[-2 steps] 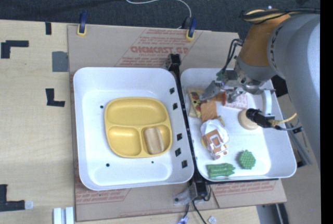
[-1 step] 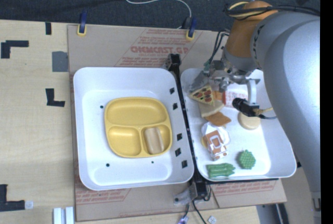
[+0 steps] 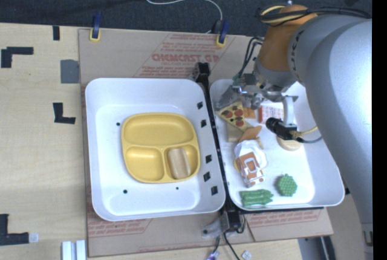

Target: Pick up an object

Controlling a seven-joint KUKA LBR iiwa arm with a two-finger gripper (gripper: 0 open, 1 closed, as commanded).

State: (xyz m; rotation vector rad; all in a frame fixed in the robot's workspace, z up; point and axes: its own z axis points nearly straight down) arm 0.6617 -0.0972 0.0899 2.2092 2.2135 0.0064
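Note:
My gripper (image 3: 247, 94) hangs over the back of the right bin (image 3: 326, 174), below the orange wrist band. Just under it lies a toy pizza slice (image 3: 235, 115), with a small red and white packet (image 3: 270, 112) to its right. Nearer the front are a white and orange carton (image 3: 250, 165), a round green piece (image 3: 286, 185) and a green pea pod (image 3: 256, 196). A tan round piece (image 3: 291, 143) rests by the black cable end. Whether the gripper touches anything is hidden by its own body.
The left bin (image 3: 103, 132) holds a yellow divided plate (image 3: 158, 135) with a tan bun (image 3: 178, 162) in its front right section. A black divider (image 3: 211, 138) runs between the bins. The grey arm covers the right bin's far right side.

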